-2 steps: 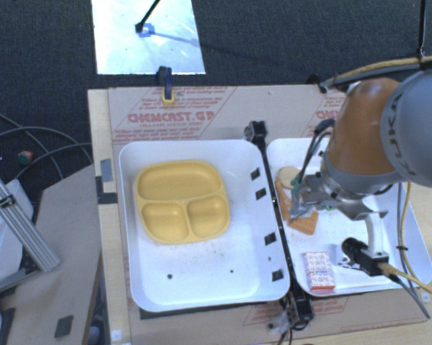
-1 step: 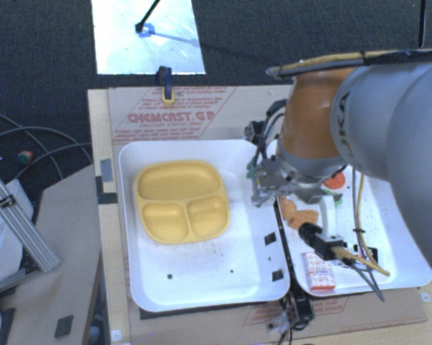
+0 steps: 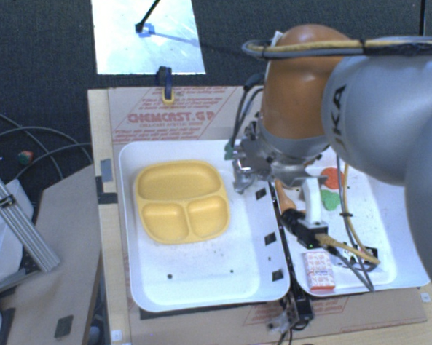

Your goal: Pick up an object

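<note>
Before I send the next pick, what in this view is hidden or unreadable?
- Gripper: its fingers are too small and dark to judge.
- Right bin: the arm covers its far half.
- Small box: label print too small to read.
- Orange and green items: partly covered by the arm, shapes unclear.

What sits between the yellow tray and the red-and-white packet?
In the camera view, bare white bin floor, then the divider where the two bins meet, separate the tray from the packet.
</note>
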You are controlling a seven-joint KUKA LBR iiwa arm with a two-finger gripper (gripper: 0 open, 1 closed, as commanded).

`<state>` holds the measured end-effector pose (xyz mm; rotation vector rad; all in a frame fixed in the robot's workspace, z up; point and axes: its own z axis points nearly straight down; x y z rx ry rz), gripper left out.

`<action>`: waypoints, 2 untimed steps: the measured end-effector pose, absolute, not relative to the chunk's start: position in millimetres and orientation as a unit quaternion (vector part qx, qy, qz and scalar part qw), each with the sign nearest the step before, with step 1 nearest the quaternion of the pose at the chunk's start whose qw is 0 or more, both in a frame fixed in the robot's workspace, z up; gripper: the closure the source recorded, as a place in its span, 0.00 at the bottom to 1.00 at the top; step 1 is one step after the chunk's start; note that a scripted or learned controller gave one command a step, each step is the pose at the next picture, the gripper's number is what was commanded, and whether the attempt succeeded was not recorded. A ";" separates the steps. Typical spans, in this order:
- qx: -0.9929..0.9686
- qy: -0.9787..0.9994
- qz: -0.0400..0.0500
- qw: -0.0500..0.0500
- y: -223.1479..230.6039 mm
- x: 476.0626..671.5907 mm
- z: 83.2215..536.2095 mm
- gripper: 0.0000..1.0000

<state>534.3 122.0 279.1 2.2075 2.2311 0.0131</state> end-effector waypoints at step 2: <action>0.707 0.707 0.002 0.001 169.2 486.1 85.5 1.00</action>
